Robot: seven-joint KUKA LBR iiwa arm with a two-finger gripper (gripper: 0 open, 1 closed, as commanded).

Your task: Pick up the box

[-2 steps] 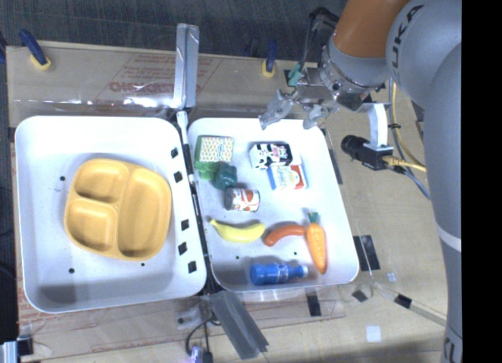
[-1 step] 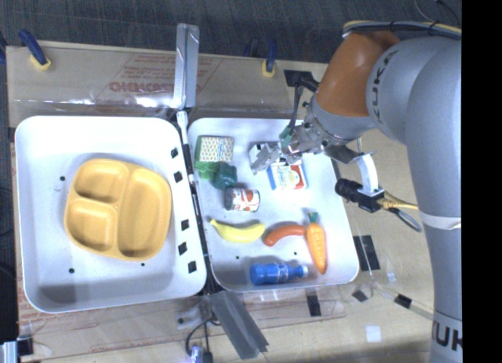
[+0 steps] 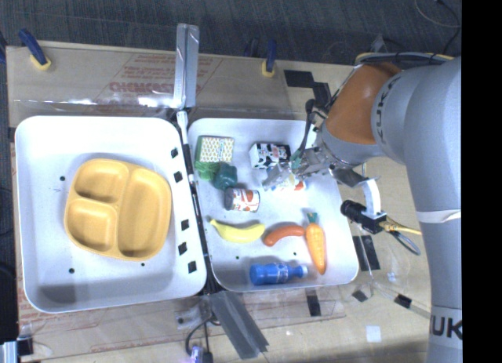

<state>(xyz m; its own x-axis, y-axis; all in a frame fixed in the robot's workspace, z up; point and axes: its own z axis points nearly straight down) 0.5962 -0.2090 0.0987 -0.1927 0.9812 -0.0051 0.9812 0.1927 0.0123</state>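
Camera view: claw (image 3: 292,170) low in right bin (image 3: 333,271), opening and hold cannot tell; box (image 3: 269,154) touching or just beside it on far-left side, so judged approach step, next needs centring over box

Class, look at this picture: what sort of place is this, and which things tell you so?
Probably a robotics lab bench. A grey robot arm reaches over two white bins; one holds toy food such as a carrot and banana.

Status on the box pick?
Gripper low in right bin, beside box; grip unconfirmed. Box flat, cow-print side up. Can and green block close by.
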